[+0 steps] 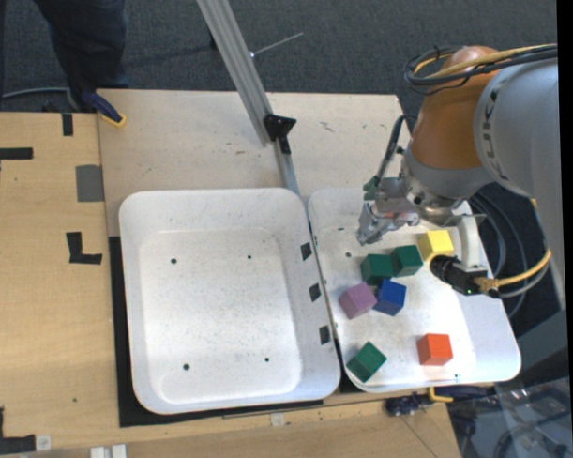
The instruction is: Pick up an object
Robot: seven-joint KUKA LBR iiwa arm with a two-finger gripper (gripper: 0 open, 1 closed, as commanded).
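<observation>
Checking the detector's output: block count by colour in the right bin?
Green blocks: 3
Yellow block: 1
Blue block: 1
Purple block: 1
Orange block: 1
Total: 7, all in the right bin

Grey arm from the right, gripper (373, 228) pointing down.

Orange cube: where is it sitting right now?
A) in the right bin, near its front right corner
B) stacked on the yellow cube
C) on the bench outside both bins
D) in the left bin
A: the orange cube lies on the right bin's floor, apart from the other cubes.
</observation>
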